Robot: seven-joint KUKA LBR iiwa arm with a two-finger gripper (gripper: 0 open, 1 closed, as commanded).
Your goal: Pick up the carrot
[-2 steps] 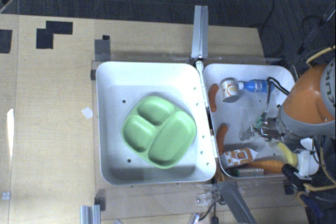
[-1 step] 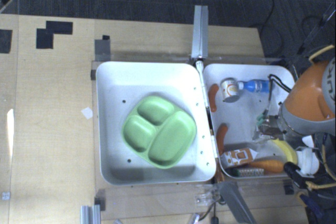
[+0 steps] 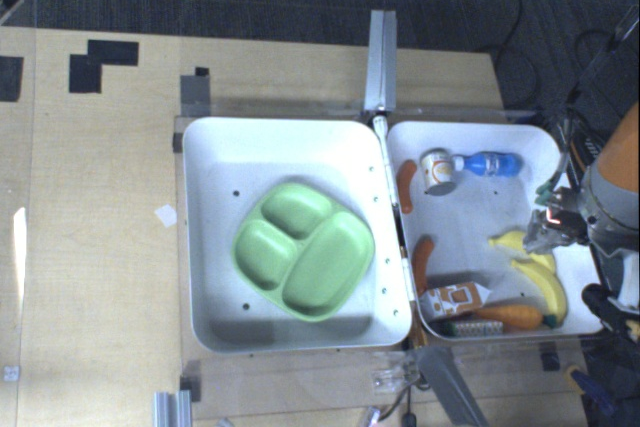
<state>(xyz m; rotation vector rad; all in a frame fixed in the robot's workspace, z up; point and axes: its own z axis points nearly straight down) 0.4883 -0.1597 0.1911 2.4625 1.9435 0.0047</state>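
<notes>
The end effector (image 3: 548, 227) hangs at the 3 o'clock edge of the right bin (image 3: 470, 137), just above the bananas (image 3: 535, 267); whether its fingers are spread or pressed together I cannot tell, since they blur into dark metal there, and nothing is seen between them. The carrot (image 3: 512, 316) lies flat along the bin's 6 o'clock wall, toward its 5 o'clock corner, touching or just beside the lower banana tip and a small carton (image 3: 455, 298) at its 9 o'clock side.

Risks, as I judge them: the carrot is tight against the wall, so one finger may strike the rim or slide off the rounded body; the banana sits between the end effector and the carrot, so a descent off target may close on the banana instead; the carton may get dragged along.

The arm (image 3: 615, 175) enters from 3 o'clock, grey with its orange band showing at the frame edge, wrist bent down over the bin's side.

Farther out: a can (image 3: 436, 170) and blue bottle (image 3: 492, 164) near 12 o'clock, two sausages (image 3: 406, 186) along the 9 o'clock wall. The left bin (image 3: 215, 165) holds a green divided plate (image 3: 303, 248). Both rest on the wooden surface (image 3: 90, 215).
</notes>
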